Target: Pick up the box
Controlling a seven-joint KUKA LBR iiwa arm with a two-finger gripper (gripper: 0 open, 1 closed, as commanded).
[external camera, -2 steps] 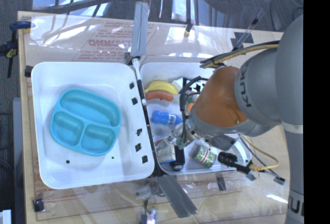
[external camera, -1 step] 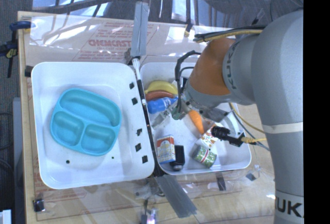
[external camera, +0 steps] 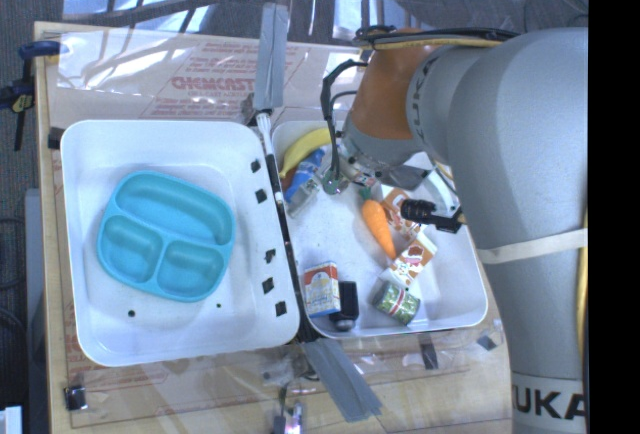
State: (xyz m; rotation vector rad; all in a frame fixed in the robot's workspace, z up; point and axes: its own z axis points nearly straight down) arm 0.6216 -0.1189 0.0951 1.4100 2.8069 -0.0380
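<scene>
A small red and white box lies near the front left corner of the right bin. A second white and red carton lies tilted toward the bin's right side. My gripper is low in the back left part of the right bin, under the orange wrist band. It sits beside a blue packet and a yellow banana, well behind the box and apart from it. The arm's body hides the bin's back right part.
An orange carrot lies mid-bin, a green can and a black object at the front next to the box. The left bin holds a blue divided plate. The arm's large grey link covers the right.
</scene>
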